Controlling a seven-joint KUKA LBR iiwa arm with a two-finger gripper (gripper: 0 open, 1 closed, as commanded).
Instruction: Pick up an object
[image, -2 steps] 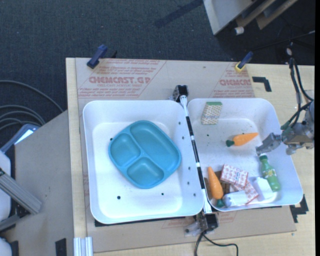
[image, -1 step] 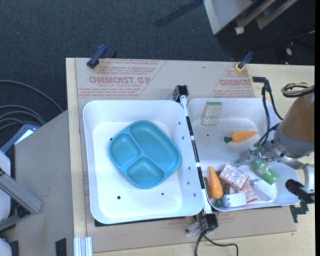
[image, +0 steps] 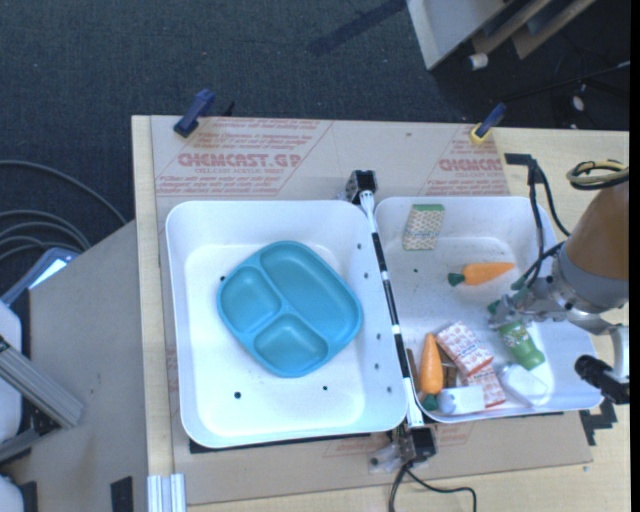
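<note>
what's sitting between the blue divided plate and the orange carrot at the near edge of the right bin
In the camera view, bare white bin floor, then the rims where the two bins meet, separate the blue divided plastic plate from the upright orange carrot.

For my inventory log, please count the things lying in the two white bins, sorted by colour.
Blue: 1, the divided plate
Orange: 2, carrot near the far side, carrot by the divider
Green: 1, bottle
Red and white: 1, packet
Pale patterned: 1, card
White: 2, tube, lump
Total: 8
</note>
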